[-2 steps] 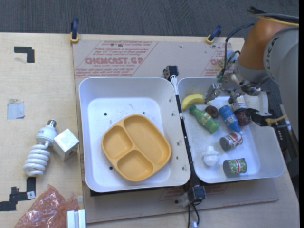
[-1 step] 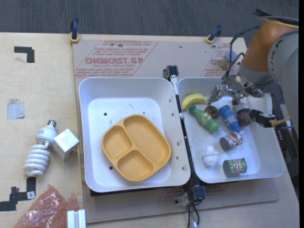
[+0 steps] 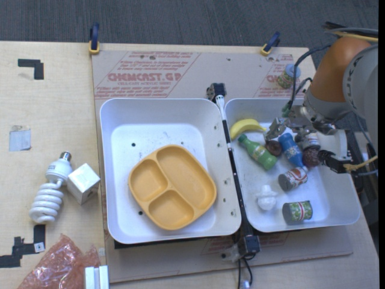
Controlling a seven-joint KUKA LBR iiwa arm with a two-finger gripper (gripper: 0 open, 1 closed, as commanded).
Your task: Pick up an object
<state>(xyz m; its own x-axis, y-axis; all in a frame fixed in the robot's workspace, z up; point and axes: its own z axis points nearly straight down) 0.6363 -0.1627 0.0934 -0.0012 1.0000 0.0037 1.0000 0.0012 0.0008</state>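
Objects for picking lie in the right bin, and I read them from the near edge upward: a green can on its side nearest me, a white lump just left of it, then a red-and-white can tilted above. Beyond those sits a green bottle lying aslant, with a banana just behind it near the bin's far left corner. A blue bottle lies right under the gripper, with a dark round thing beside it; I cannot tell how the gripper is set. In the left bin rests a yellow tray. A bulb lies on the bench at the far left.
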